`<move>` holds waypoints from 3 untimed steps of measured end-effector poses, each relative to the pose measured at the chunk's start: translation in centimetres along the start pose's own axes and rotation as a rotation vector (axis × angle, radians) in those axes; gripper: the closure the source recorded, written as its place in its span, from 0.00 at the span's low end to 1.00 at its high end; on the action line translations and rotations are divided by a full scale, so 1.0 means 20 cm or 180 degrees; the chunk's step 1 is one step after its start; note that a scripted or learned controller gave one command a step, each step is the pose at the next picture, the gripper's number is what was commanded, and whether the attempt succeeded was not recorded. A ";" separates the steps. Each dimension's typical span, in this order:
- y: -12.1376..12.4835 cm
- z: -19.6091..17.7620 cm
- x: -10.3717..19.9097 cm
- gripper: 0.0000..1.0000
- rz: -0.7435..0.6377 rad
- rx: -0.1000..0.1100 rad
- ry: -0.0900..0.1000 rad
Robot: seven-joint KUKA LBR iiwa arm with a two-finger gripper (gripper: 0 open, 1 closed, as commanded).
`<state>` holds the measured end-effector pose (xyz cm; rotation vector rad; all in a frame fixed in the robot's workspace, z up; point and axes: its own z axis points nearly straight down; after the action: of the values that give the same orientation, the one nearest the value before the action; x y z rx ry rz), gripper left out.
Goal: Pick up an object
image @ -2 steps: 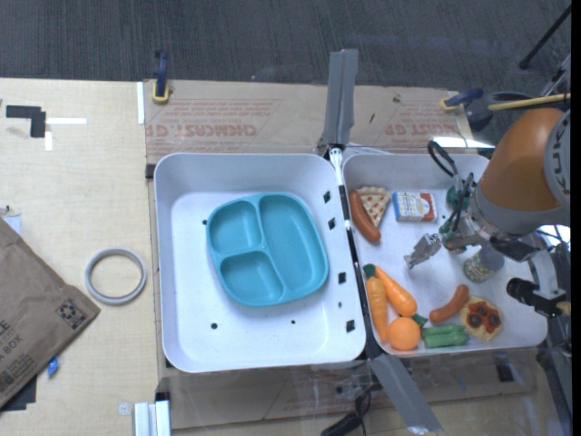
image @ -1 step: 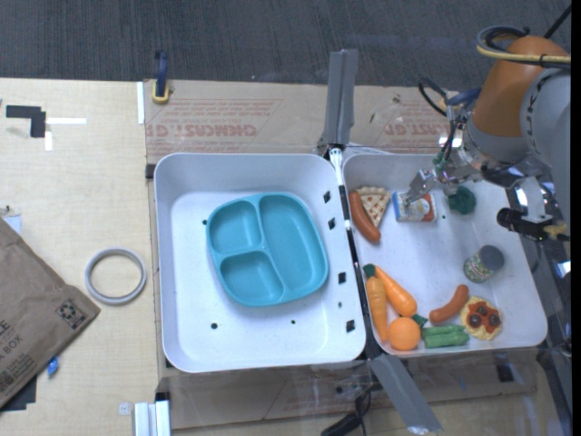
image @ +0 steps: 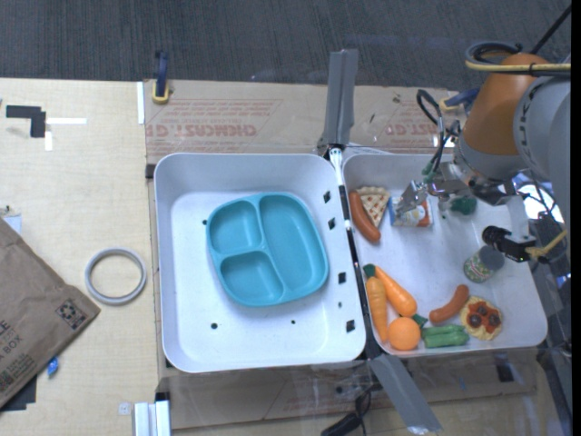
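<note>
Bench (image: 73, 180): pale wood surface seen from above, with brown cardboard under and behind two shallow white bins; dark floor beyond.
Left bin (image: 182, 334): holds a teal divided plate (image: 268, 248), lying flat near the middle, three compartments facing up.
Right bin (image: 517, 289): holds toy food along its left and near sides.
Toy food: a hot dog (image: 365, 217) and a pizza slice (image: 374, 200) at the far left; two carrots (image: 386, 298) and an orange ball (image: 404, 333) at the near left; a green piece (image: 445, 336), a sausage (image: 449, 304) and a small round pizza (image: 481, 317) along the near edge; a greenish can (image: 481, 263) toward the right.
Arm (image: 522, 125): grey with an orange band, reaching in from the right over the far part of the right bin.
Tool (image: 418, 203): low over the far left part of the right bin, just right of the pizza slice; a small red and white item sits at its tip, but I cannot tell how the tool stands or if it grips anything.
Elsewhere on bench: a grey tape ring (image: 115, 274) left of the bins, a brown cardboard box (image: 32, 316) at the near left edge.
</note>
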<state>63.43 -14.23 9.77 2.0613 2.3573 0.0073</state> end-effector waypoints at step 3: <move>0.01 -0.05 -0.01 0.00 -0.0005 -0.0011 -0.0008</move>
<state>63.54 -14.32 10.83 2.0568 2.3556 0.0089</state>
